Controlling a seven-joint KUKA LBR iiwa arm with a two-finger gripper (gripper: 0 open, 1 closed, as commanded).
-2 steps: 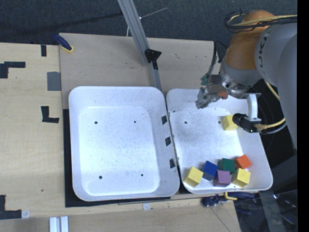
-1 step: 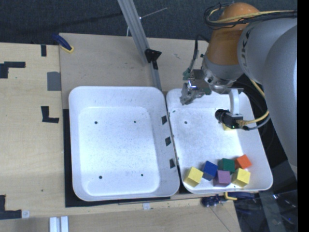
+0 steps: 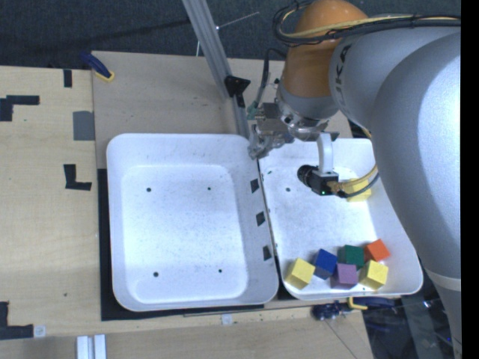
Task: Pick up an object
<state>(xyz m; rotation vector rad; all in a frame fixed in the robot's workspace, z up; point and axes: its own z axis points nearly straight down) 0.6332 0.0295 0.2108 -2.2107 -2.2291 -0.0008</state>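
Coloured cubes clustered in right bin, end effector well apart

The arm is a broad, smooth light-grey rounded shell, with dark lettering partly visible near its narrower end. Above the wrist sits a glossy orange dome-shaped band. Thin black cables loop across the orange section. Below it, the small gripper is a cluster of silver and dark metal parts.

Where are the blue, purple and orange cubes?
blue cube (image 3: 325, 261): camera view, top face.
purple cube (image 3: 346, 274): camera view, top face.
orange cube (image 3: 378, 250): camera view, top face.
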